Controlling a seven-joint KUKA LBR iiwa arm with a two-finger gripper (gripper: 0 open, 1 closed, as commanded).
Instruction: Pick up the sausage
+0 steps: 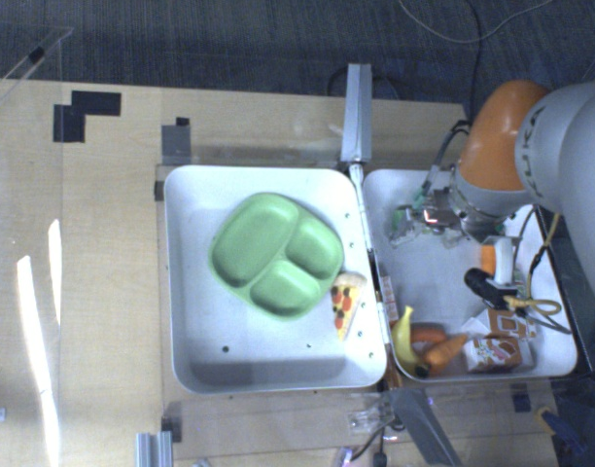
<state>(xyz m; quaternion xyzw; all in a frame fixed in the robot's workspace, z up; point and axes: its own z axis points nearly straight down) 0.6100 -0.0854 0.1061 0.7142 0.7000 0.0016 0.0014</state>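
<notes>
tool: the tool (429,217) is seen hanging over the far end of the right bin (434,280), near its far-left corner. Whether it's released or clenched honestly can't be told from this angle, and nothing can be made out in it.

sausage: the reddish-brown piece at the near-left corner of the right bin is taken to be the sausage (427,336). It's wedged in a little pile, so it's only partly seen.

neighbours: the sausage is touched by a banana (403,334) on the side toward the bin's left wall and by a carrot (449,350) on its near side. A box (496,352) is parked just beside the carrot, along the near edge.

stage: nothing's been grabbed yet by the look of it. The tool is well apart from the sausage, so the approach is what's in hand.

how to do it well: the tool should be carried along the left wall toward the near-left corner, then brought straight down over the sausage's exposed top. The grip should probably be set across its short width, so that the banana and carrot aren't caught too.

watch out: the corner is cramped, and the wall or banana could easily be clipped. A slow descent is advised.

not needed: the left bin (200,358) and its green plate (278,251) can be ignored.
</notes>
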